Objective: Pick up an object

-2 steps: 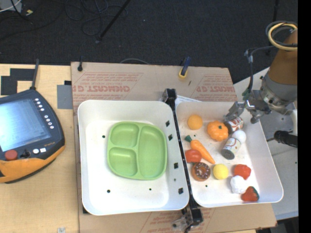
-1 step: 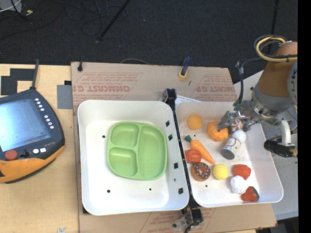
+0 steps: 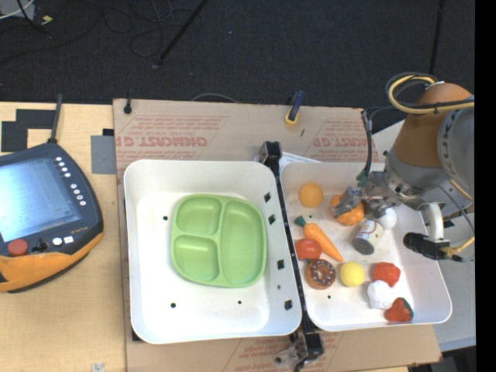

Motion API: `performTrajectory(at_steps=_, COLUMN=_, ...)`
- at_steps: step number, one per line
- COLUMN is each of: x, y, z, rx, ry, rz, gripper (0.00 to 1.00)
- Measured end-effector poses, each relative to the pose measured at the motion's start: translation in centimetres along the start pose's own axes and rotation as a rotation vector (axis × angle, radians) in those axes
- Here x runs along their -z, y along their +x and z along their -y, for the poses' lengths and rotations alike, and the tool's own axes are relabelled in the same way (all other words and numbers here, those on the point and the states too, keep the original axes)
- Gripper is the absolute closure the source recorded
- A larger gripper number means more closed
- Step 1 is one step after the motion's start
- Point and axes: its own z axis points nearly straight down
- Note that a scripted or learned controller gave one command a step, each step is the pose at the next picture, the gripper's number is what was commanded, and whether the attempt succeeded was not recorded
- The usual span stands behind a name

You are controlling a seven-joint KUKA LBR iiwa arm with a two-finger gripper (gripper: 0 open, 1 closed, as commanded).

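The grey arm's wrist, under its orange band, comes in from the right and covers the far right corner of the right shallow white bin [image 3: 434,304]. The gripper [image 3: 355,201] is a dark, cluttered mass there, and whether it is spread or closed cannot be told. A small orange toy piece [image 3: 349,215] lies directly beneath the gripper tip, touching or just below it; it cannot be seen to be held. Beside it are a grey-and-white toy can [image 3: 365,239], tilted, and a small white round item [image 3: 386,218] that is partly hidden by the wrist. An orange ball [image 3: 311,194] lies just left of the gripper. Nearer the front lie a plastic carrot [image 3: 322,239], a red tomato [image 3: 307,249], a chocolate-iced doughnut [image 3: 320,273], a yellow ball [image 3: 352,273], a red lumpy toy [image 3: 386,273], a white lump [image 3: 379,294] and a red strawberry-like piece [image 3: 398,310]. The left white bin [image 3: 147,285] holds a light green divided plastic plate [image 3: 218,240]. The brown cardboard sheet [image 3: 194,134] under the bins carries red printing, upside down and too blurred to read. A handheld control pendant with a screen [image 3: 43,208] lies at the left, cut off by the frame edge.
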Motion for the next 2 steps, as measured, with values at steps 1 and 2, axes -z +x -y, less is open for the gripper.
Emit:
performTrajectory(at_steps=1, x=-2.6, y=0.4, z=0.0, rx=0.002, ry=-0.001, rz=-0.003, gripper=0.0)
performTrajectory(at_steps=2, x=-1.5, y=0.2, z=0.0, rx=0.001, ry=-0.001, rz=0.0, gripper=1.0)
